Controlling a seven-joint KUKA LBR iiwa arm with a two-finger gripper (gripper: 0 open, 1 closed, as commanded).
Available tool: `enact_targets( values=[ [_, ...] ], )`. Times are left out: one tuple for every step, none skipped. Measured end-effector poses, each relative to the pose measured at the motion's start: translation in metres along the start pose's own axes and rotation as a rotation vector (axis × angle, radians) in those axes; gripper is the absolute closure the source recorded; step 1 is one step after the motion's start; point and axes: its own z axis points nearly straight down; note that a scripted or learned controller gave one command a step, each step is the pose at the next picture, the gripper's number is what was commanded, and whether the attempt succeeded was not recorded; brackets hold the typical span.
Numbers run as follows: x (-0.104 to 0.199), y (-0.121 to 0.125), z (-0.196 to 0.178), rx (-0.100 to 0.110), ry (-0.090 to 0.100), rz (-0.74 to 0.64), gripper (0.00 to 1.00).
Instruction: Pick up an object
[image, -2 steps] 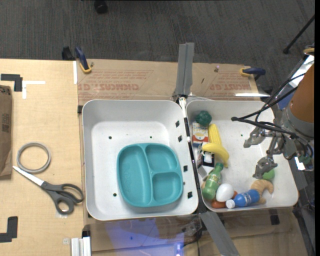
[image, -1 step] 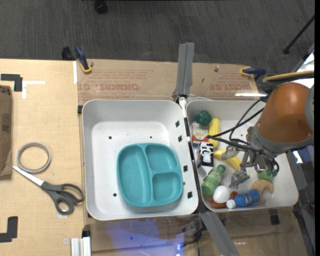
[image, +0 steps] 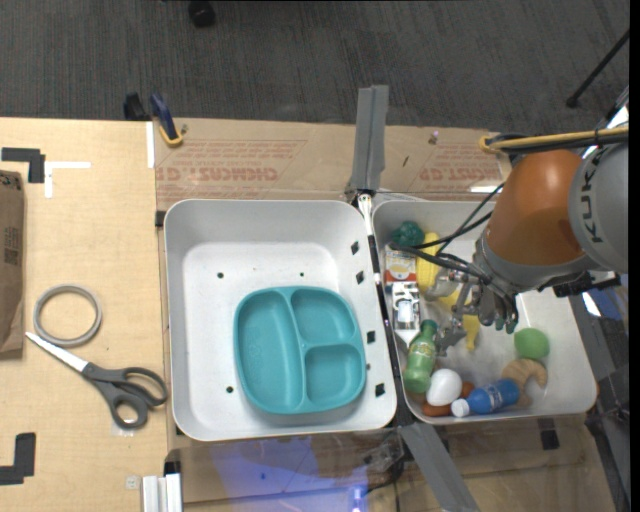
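Observation:
The right bin holds a jumble of small objects: a green bottle, a white egg-shaped thing, a blue and white bottle, a green ball, a dark green item, a yellow piece and a red and white packet. My gripper hangs low in the middle of this bin, just right of the green bottle, under the orange band of the arm. Nothing visibly sits between its tips.
The left bin carries a teal divided plate. On the bench to the left lie scissors and a tape roll. A grey post stands behind the seam between the bins.

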Motion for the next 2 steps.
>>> enact_targets(
  values=[
    [-0.0010, 0.0003, -0.0097, 0.002, -0.003, -0.003, 1.00],
    [-0.0011, 0.0004, -0.0098, 0.001, -0.003, -0.003, 0.00]
  ],
)
